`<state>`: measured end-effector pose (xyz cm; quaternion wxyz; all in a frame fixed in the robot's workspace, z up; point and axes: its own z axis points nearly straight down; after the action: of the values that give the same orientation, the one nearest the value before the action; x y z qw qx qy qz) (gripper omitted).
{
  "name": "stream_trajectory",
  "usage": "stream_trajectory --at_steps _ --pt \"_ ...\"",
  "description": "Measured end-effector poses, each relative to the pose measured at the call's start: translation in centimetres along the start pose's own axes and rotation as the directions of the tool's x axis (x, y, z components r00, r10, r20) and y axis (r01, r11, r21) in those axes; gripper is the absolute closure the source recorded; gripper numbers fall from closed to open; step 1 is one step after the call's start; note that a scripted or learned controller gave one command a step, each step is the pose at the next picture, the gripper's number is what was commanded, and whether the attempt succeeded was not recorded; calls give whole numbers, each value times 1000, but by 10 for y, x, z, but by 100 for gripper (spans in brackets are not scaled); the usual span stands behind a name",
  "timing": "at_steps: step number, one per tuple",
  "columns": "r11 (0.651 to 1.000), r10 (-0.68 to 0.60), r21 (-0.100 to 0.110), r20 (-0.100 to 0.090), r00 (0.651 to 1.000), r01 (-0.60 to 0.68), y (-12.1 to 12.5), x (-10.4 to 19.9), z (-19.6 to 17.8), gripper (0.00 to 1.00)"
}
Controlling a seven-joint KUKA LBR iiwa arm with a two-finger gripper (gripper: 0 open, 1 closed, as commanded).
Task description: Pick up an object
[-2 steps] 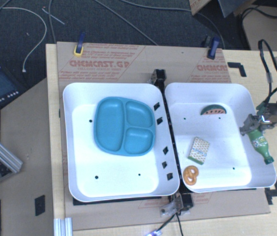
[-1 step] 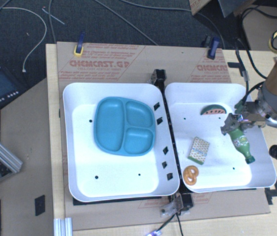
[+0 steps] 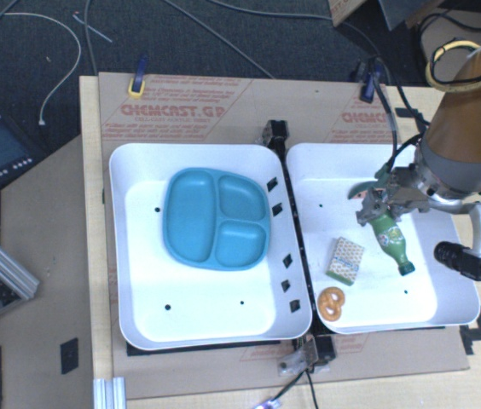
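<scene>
We are logging one green bottle [image 3: 391,240], lying tilted directly beneath the gripper [image 3: 378,204], whose opening we cannot tell; we are judging it light, stiff and slippery, best taken across its wider body.

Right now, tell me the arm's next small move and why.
Probably a short drop straight down, then a grip. The gripper sits right over the upper end of the green bottle in the right bin; the small box and pretzel lie apart from it.
</scene>
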<state>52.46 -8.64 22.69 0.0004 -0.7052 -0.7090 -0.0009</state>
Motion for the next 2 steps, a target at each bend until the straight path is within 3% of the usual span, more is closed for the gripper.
stream_trajectory --at_steps 2 --pt "1000 1 -1 1 1000 -1 42 94 15 100"
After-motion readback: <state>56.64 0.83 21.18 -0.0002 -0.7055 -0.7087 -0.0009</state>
